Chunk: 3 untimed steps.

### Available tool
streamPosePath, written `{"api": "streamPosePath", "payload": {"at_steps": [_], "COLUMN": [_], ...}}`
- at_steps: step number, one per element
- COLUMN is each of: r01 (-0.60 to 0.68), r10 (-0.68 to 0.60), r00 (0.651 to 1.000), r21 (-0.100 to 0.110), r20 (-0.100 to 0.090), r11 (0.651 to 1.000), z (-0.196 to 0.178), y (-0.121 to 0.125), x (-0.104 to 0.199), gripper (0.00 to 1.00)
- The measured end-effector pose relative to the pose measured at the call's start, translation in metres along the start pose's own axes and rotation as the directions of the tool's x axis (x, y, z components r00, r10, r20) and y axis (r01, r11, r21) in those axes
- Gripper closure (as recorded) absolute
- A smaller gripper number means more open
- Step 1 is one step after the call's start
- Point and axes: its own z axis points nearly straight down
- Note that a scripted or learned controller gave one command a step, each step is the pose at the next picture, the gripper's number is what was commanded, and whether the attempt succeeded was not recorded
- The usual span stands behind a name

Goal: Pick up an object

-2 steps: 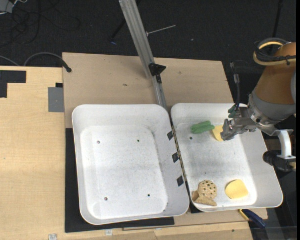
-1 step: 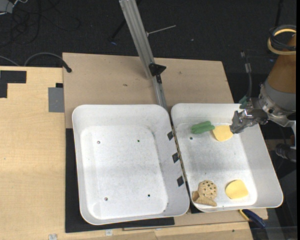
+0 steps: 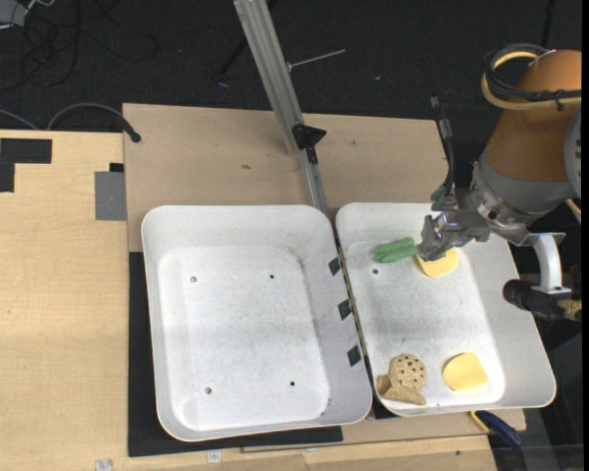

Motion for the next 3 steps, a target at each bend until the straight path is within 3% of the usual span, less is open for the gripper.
{"api": "streamPosePath", "payload": {"at_steps": [3], "r01": [0.000], "r10": [0.000], "r00": [1.000], "r21": [0.001], "r20": [0.001], "r11": [1.000], "z": [0.007], "y": [0.001], "x": [0.157], "gripper": [1.00]}}
